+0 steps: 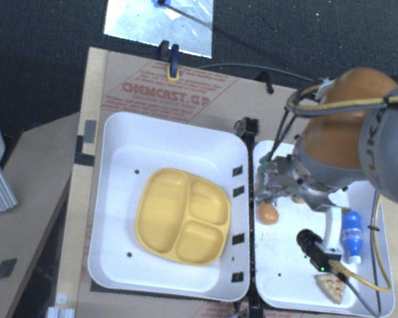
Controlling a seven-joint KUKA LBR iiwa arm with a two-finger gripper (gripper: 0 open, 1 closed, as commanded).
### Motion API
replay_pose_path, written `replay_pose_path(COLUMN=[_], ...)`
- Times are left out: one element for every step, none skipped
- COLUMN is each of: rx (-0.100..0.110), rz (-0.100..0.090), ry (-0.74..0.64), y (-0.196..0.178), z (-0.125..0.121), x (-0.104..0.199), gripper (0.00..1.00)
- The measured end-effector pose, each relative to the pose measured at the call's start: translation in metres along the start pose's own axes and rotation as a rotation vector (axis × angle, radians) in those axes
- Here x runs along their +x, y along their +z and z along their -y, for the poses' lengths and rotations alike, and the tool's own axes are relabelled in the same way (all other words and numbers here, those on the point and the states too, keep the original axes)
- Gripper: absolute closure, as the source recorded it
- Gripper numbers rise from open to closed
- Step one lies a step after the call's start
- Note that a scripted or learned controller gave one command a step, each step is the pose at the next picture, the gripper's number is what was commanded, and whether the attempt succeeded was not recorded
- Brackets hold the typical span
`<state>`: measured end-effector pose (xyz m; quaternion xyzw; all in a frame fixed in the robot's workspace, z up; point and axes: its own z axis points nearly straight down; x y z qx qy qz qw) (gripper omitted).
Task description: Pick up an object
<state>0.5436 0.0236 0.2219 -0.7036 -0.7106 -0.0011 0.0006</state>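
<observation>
Tan tabletop carries two white bins. I see a yellow divided plate filling the left bin. In the right bin, near its upper left, my tool sits just above a small orange ball; I cannot tell whether the tool is apart or together. A blue bottle and a tan wedge lie further right.

Two bins stand side by side: the left bin and, at its 3 o'clock, the right bin. A divided plate lies in the middle of the left bin. In the right bin, a round object lies at 9 o'clock near the wall, a bottle at 3 o'clock, and a wedge piece at 5 o'clock. The gripper is just at 12 o'clock of the round object.
</observation>
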Motion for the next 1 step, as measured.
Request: replay_pose_path(rx=[-0.001], rz=[0.0], ry=[-0.001], y=[-0.011], z=[0.0089], x=[0.0554], gripper=[1.0])
